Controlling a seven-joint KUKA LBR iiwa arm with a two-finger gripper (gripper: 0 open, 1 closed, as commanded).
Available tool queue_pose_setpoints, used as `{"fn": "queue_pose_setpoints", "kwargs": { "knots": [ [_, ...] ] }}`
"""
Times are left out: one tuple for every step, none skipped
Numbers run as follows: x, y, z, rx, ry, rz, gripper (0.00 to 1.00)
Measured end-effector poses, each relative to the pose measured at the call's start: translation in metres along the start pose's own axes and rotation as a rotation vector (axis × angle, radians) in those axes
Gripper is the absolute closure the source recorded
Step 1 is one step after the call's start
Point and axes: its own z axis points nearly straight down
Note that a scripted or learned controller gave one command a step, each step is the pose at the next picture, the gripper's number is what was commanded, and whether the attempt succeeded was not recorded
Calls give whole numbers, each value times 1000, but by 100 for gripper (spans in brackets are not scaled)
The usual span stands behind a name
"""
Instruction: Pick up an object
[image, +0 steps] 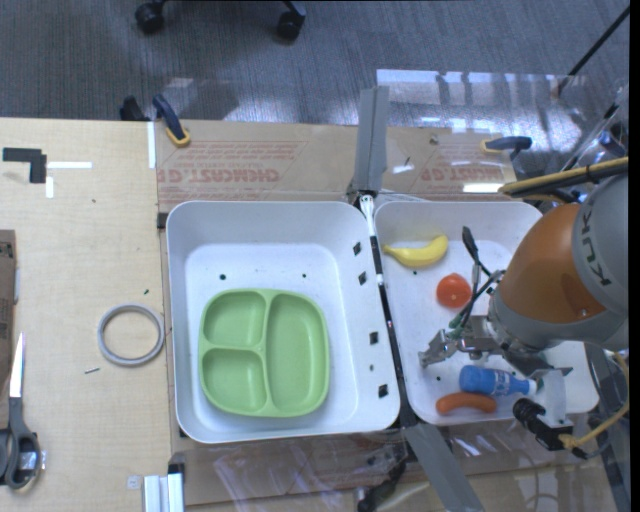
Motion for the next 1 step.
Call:
{"fn": "queue_pose_setpoints", "kwargs": {
  "knots": [
    [0,0,0,-1,0,1,0]
  ]
}}
